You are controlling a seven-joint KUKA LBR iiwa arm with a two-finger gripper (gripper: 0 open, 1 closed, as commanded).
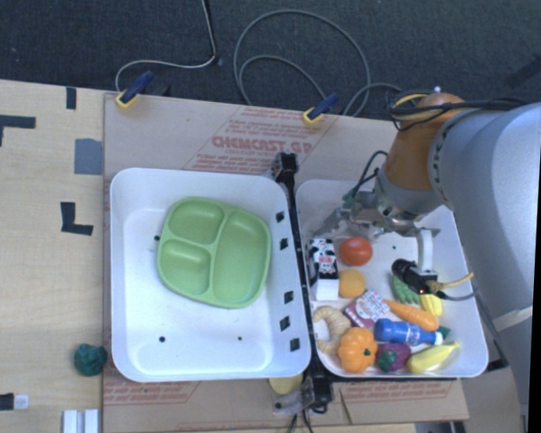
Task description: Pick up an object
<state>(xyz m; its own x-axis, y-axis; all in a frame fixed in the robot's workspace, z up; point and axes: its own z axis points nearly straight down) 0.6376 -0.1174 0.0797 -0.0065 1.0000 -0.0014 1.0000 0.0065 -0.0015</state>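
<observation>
The left bin (124, 249) contains a green divided plate (214, 252); the right bin (467, 357) contains my crowded targets: blue bottle (407, 333), orange pumpkin (357, 349), carrot (412, 314), red tomato (355, 251). My arm (489, 195) reaches in from the right, wrist bent over the right bin's far half, gripper (365, 227) just above the tomato; its opening and contents cannot be determined.

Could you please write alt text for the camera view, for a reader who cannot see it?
A grey robot arm reaches from the right over the right bin, its gripper above a red tomato among toy foods. The left bin holds a green divided plate.
</observation>
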